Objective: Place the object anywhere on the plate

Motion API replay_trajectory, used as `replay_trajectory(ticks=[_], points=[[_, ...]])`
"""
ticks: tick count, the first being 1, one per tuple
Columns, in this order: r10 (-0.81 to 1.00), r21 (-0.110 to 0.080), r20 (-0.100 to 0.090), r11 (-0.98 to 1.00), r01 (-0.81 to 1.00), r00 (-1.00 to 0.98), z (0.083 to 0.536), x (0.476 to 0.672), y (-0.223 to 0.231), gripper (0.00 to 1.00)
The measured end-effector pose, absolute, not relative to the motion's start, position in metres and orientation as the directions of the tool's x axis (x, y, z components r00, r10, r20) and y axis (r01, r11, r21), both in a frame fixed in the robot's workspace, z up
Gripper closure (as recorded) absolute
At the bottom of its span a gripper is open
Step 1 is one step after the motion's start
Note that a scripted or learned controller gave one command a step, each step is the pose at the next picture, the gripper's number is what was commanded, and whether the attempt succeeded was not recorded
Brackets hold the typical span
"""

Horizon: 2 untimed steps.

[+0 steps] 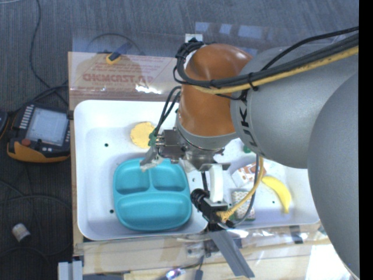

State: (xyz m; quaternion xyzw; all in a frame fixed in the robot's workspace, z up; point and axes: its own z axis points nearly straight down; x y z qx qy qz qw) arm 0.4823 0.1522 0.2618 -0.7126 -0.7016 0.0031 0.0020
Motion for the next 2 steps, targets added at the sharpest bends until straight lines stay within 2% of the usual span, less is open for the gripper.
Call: replay_trajectory(ticks=[2], points=[[1.000,-0.007,-0.002,-0.016,1.000,0.016,0.2618,0.4823,0.1522,0.00]])
